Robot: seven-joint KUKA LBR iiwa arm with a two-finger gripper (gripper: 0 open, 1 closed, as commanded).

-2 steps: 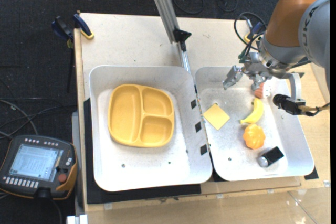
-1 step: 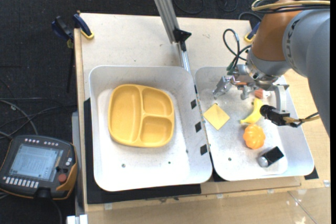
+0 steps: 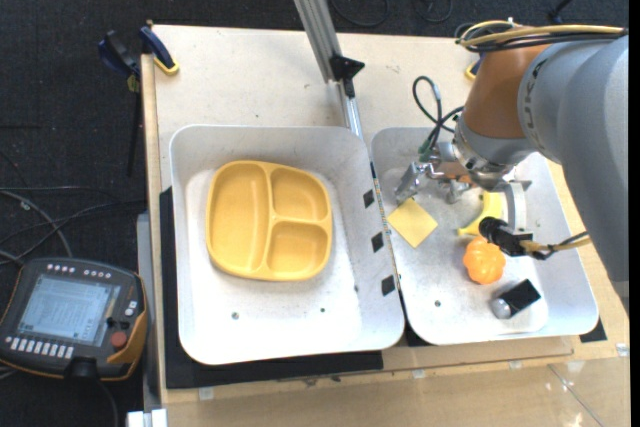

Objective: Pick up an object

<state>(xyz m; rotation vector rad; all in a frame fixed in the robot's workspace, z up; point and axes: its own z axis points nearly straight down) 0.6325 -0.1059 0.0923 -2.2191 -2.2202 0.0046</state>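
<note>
Yellow, flat and square: a thin tile-like piece [image 3: 413,223] lies on the floor of the right bin [image 3: 560,310], just below and slightly left of the gripper [image 3: 425,173]. It looks tilted, with one corner pointing up toward the fingertips. From this slanted overhead angle I cannot tell whether that corner touches the gripper or only sits close under it.

The gripper's metal fingers point toward the left wall of the right bin, near the seam between the two bins. The fingers are small and partly lost against the pale bin floor. I cannot tell how far apart they stand, and nothing is clearly seen clamped between them.

The arm [image 3: 560,85] comes in from the right, with its orange band [image 3: 497,95] directly behind the gripper and black cable looping above the wrist.

Other contents of the right bin, relative to the jaws:
- Orange rounded object [image 3: 484,261], below and to the right, apart from the yellow square.
- Small black block [image 3: 519,296] with a silvery end, further below and right, near the bin's front edge.
- A second yellow bit [image 3: 491,206], to the right, partly hidden by the gripper hardware; its shape is unclear.

The left bin [image 3: 200,315], well to the left of the jaws, holds a yellow divided plate [image 3: 270,219] with three compartments, lying flat.

On the floor at far lower left is a handheld control pendant [image 3: 68,317]. A slanted metal rail [image 3: 312,0] runs down from the top to the gap between the bins.
</note>
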